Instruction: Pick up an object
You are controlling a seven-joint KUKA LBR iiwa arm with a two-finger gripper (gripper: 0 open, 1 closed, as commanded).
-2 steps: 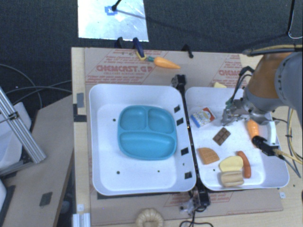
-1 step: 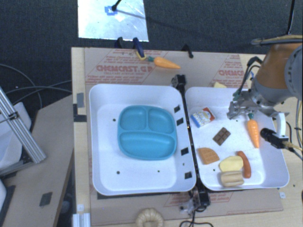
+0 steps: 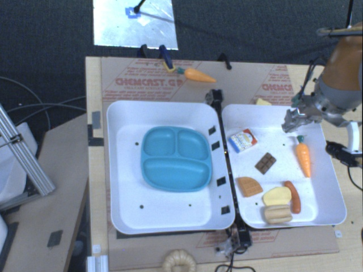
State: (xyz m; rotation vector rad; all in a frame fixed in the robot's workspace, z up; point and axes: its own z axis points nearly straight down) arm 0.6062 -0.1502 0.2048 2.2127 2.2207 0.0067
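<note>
Left bin (image 3: 122, 169): holds a blue divided plate (image 3: 174, 157), lying flat near centre. No loose items in with it.

Far edge of tabletop (image 3: 249, 78), outside bins: a toy carrot (image 3: 195, 75), lying on the cardboard, well apart from the arm.

Right bin (image 3: 329, 208): candidate objs for pick. Small red/white packet (image 3: 242, 140) near the divider; brown chocolate piece (image 3: 265, 162) just right of it; tan wedge (image 3: 249, 186) nearer; yellow piece (image 3: 276, 195) touching a bread roll (image 3: 277, 214) at near edge; red sausage (image 3: 292, 195) beside the yellow piece; orange carrot (image 3: 304, 158) toward the right wall, lying lengthwise, green tip at its far end.

End effector (image 3: 296, 120): over far-right part of the right bin, just beyond the carrot's green tip. Nothing seen between the fingers; open/closed state cannot be told at this res.

Assessment: approach step, no grasp made yet. Carrot in the right bin is the closest obj and the probable target. Next move, in my judgement: shift slightly nearer so the end effector is centred over the carrot body, fingers set across its narrow width, then descend. Risk: tapered, round shape may roll or slip out.
</note>
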